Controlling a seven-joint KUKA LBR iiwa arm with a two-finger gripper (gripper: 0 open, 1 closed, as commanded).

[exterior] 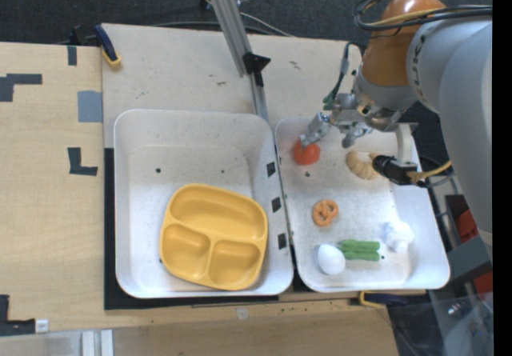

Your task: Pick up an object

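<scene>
Red object: a small round orange-red piece lay in the right bin, near its back left corner, close to the divide between the two bins.
Gripper: the gripper hung above the back of the right bin, its fingers spread apart. One finger reached down to just above and beside the red piece, the other pointed down toward the croissant. Nothing sat between them.
Arm: the grey arm came in from the right, its orange band above the wrist, with black cables looped over it.
Croissant: a tan croissant-shaped toy lay right of the red piece, near the bin's back right part, beside a black and yellow fitting at the rim.
Pretzel: a small orange-brown pretzel lay near the middle of the right bin, in front of the red piece.
Egg: a white egg rested near the front wall, just beside the green pod.
Green pod: a green pea-pod shape lay right of the egg.
White crumpled item: a white lump sat by the right wall, beside the pod's end.
Right bin: white and shallow.
Left bin: white, bearing a yellow divided tray in its front right part.
Bench: pale wood, with a metal pole slanting over the back.
</scene>
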